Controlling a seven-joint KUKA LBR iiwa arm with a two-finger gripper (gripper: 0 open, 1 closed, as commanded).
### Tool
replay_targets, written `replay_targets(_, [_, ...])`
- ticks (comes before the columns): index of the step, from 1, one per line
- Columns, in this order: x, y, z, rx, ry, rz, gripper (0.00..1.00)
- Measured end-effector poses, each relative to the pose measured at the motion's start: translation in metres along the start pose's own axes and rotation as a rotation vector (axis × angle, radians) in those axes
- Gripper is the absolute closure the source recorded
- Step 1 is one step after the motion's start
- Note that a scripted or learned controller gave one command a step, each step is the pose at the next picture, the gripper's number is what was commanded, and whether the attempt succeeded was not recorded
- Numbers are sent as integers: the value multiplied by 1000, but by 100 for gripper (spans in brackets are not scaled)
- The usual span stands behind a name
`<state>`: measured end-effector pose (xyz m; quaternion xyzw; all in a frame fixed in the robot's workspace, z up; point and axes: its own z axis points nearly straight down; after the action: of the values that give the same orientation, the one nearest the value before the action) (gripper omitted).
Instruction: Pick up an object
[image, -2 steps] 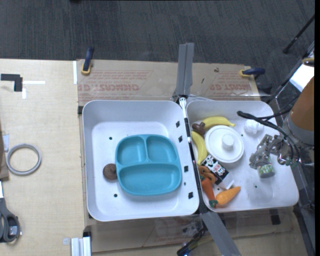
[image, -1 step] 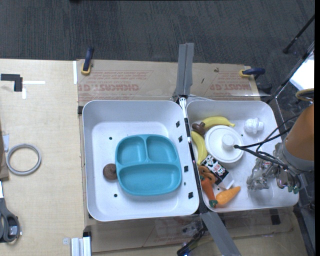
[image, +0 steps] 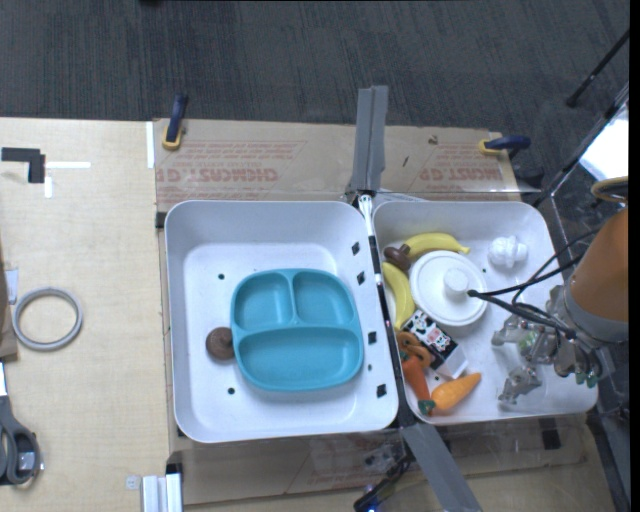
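Observation:
My gripper (image: 515, 361) hangs low over the right part of the right bin (image: 535, 225), its two metal fingers (image: 508, 337) spread apart with bare bin floor between them. To its left lie an orange carrot (image: 455, 391), a black-and-white packet (image: 432, 338), a white round lid (image: 449, 287), two bananas (image: 432, 243) and a small white crumpled item (image: 507, 251). The left bin (image: 190, 250) holds a teal divided plate (image: 297, 330) and a small brown round piece (image: 219, 343).
Black cables (image: 520, 290) run from the arm across the right bin toward the white lid. On the wooden bench at left sit a grey tape ring (image: 45, 318) and scissors (image: 15, 450). Clamps (image: 177, 120) hold cardboard behind the bins.

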<state>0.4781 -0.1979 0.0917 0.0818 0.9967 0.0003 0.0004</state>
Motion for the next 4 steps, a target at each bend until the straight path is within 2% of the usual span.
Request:
replay_targets(1, [8, 72, -1, -1, 0, 20, 0])
replay_targets(2, [-41, 109, -1, 7, -3, 6, 0])
replay_targets(3, [9, 87, 0, 0, 0, 177, 0])
replay_targets(4, [-58, -14, -81, 1, -4, 219, 0])
